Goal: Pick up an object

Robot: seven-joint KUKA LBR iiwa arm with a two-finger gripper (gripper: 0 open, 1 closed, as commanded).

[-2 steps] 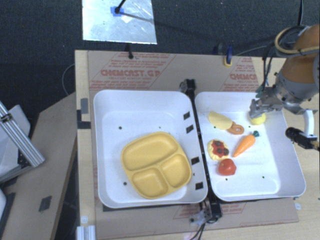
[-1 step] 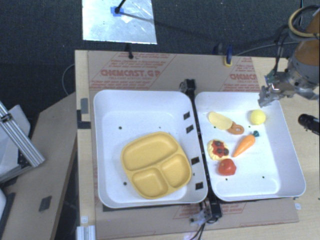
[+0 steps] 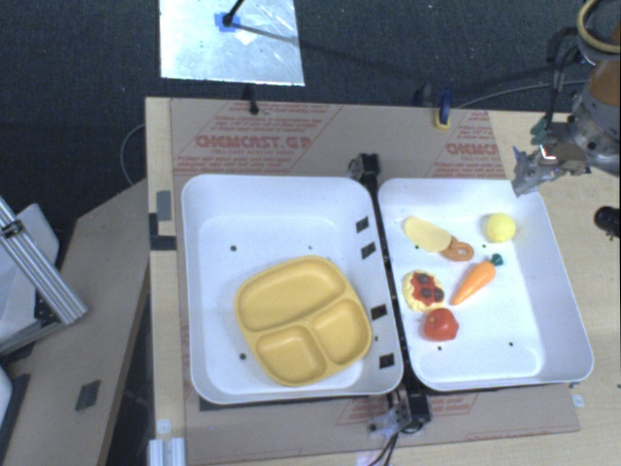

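The right bin (image 3: 558, 289) holds several toy foods: a yellow ball (image 3: 500, 226), an orange carrot (image 3: 474, 282), a pale yellow slice with a brown ring (image 3: 435, 236), a small pizza-like piece (image 3: 424, 289) and a red tomato (image 3: 440, 324). My gripper (image 3: 529, 170) hangs at the far right, above the back right corner of that bin and apart from all the food. Nothing shows between its fingers.
In the left bin (image 3: 209, 250) lies a yellow divided tray (image 3: 303, 318). A black divider strip (image 3: 381, 260) runs between the two bins. A metal plate (image 3: 231, 27) lies at the back, and cables trail near the arm at the right.
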